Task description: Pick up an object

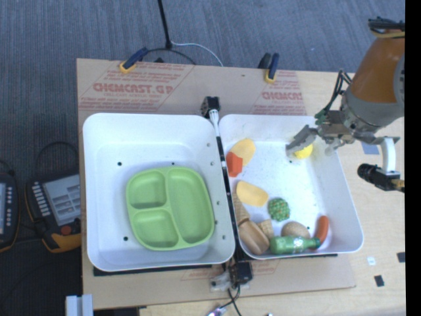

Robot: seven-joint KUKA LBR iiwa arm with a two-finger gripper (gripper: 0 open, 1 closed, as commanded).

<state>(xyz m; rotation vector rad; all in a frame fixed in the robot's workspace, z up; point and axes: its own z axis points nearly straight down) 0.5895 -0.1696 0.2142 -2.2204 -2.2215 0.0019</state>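
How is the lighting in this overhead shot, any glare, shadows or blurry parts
Camera view: even, soft light; the white bins are bright but not blown out; faint shadow rings the green plate; the gripper and small food items look slightly soft, with no obvious motion blur.

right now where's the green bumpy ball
In the camera view, the green bumpy ball lies in the right bin, toward its near end, just right of a yellow piece and above a brown round piece.
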